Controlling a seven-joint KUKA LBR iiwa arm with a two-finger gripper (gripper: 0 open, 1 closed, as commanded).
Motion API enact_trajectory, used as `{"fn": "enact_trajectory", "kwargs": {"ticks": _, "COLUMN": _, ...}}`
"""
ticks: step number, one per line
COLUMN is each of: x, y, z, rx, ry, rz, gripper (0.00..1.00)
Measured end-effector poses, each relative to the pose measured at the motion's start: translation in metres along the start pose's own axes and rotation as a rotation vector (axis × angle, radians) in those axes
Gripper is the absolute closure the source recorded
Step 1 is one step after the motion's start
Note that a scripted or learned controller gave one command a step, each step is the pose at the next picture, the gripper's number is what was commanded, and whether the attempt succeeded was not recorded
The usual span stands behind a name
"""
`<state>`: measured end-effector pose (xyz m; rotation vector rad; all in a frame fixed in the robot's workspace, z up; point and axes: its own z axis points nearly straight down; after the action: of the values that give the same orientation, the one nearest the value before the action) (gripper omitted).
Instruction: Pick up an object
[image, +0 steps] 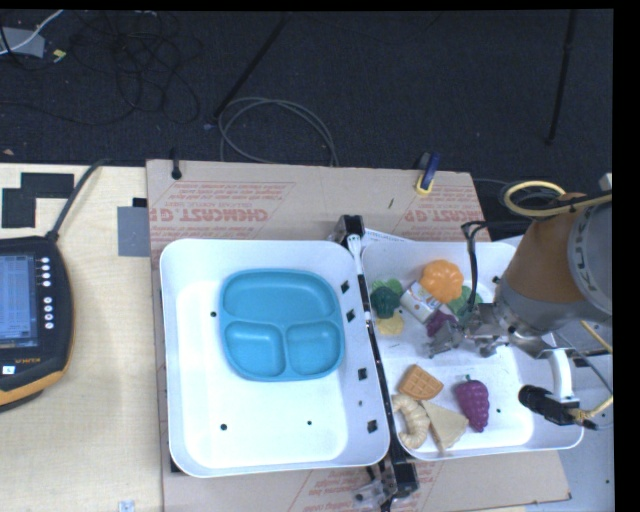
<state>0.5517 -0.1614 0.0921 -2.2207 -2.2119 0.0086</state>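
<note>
The tool (462, 338) sits low in the right bin (530, 432), approx. mid-bin, just right of a small purple-and-white item (432, 312) and below the orange fruit (441, 279); its dark metal parts blur into the clutter, so I can't tell its state, and nothing is visibly held. Task object isn't specified, so any item in this bin qualifies; closest candidates are the purple-white piece and the orange fruit, both touching or nearly touching neighbours. Risks, as I judge them: items at the far-left end are crowded (green piece (385, 298), yellow bit (390, 324), orange fruit, purple-white item), so closing there could catch two things, or nudge one aside and grab nothing; round fruit may roll or squirt out; the arm's bulk also blocks the view of the contact spot. Near side of the right bin holds a waffle-like brown piece (420, 383), purple grapes (472, 402), a pale wedge (446, 428) and a beige lumpy item (411, 417), the last two touching. Left bin (190, 420) holds a blue divided tray (282, 325), three compartments, w/ nothing in them. Both bins rest on cardboard (250, 205) on the counter (80, 440); a pendant (25, 315) lies far left.
</note>
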Motion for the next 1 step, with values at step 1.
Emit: {"fn": "enact_trajectory", "kwargs": {"ticks": 1, "x": 0.0175, "y": 0.0719, "z": 0.0077, "rx": -0.003, "ry": 0.0, "rz": -0.008, "gripper": 0.0}}
